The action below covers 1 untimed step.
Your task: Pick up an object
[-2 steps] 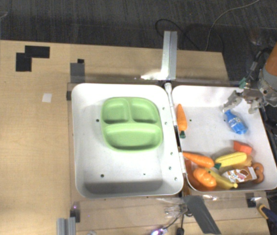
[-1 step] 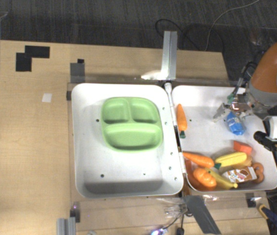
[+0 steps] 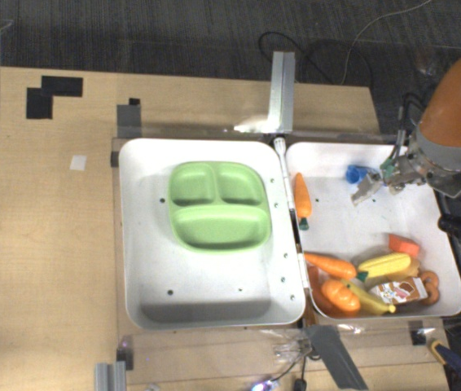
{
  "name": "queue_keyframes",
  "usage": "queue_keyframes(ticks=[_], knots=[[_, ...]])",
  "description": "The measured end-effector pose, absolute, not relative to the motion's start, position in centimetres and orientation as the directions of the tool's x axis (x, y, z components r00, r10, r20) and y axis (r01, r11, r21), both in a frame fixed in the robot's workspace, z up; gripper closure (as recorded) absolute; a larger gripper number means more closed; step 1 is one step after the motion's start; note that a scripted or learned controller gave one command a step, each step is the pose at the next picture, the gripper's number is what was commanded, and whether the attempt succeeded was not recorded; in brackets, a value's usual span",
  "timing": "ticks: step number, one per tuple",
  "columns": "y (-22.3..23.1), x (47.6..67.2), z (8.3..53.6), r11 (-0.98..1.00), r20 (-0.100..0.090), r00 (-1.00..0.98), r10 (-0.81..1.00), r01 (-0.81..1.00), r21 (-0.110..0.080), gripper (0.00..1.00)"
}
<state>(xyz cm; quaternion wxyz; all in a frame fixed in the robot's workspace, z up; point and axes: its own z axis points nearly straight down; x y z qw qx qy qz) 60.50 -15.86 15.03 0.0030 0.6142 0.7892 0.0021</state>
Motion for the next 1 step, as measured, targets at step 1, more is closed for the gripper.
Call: queue_keyframes(ticks=[1], knots=[[-15.13, 67.69, 10.03, -0.009, -0.010, 0.009, 1.000, 1.000, 0.029, 0.00]])
